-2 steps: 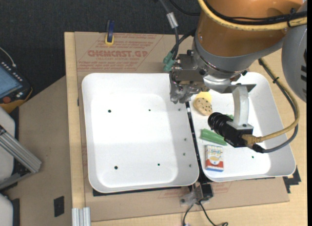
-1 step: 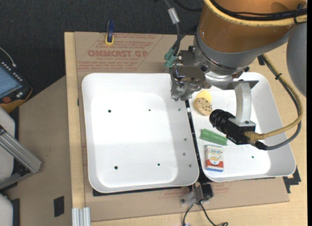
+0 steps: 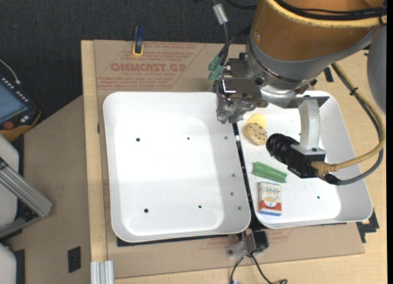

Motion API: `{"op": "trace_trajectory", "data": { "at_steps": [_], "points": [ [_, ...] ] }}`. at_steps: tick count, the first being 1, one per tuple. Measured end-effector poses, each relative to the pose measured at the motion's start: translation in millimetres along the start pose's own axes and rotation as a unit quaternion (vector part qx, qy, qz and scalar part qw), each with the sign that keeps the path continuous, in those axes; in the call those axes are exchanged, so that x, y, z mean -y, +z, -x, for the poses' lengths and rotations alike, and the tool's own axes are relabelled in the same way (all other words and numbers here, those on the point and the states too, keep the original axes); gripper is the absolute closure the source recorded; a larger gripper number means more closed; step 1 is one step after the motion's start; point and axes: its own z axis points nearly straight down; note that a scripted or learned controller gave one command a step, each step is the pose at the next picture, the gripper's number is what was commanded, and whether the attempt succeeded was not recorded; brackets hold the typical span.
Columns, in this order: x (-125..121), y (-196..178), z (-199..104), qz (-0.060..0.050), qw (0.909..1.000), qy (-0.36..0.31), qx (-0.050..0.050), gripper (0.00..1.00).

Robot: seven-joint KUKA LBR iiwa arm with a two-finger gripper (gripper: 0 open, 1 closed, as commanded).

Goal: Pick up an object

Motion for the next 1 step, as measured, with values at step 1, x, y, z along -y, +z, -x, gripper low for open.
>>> {"op": "trace_trajectory", "data": {
  "at_steps": [1],
  "points": [
    [0.5,-73.0,-24.3,0.000,1.0000,0.000,-0.002,1.00]
  ]
}}
